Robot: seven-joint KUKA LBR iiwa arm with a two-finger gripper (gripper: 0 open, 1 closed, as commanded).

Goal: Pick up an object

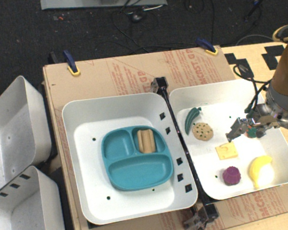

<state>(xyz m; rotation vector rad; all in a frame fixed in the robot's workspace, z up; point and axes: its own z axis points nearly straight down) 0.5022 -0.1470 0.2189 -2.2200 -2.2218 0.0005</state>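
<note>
The gripper (237, 129) was seen low over the right bin (267, 85), its dark fingers spread apart with nothing between them. Just left of and nearer than it lay a yellow cheese slice (226, 151); a cookie (202, 130) and a green pod (192, 118) lay farther left. A purple lump (231, 175) and a banana (259, 170) were placed along the near wall. The cheese slice was judged light, thin and flat, hard to pinch except across opposite edges. In the left bin (81, 120) a teal tray (139, 173) was set, bearing a tan roll (146, 140).
</note>
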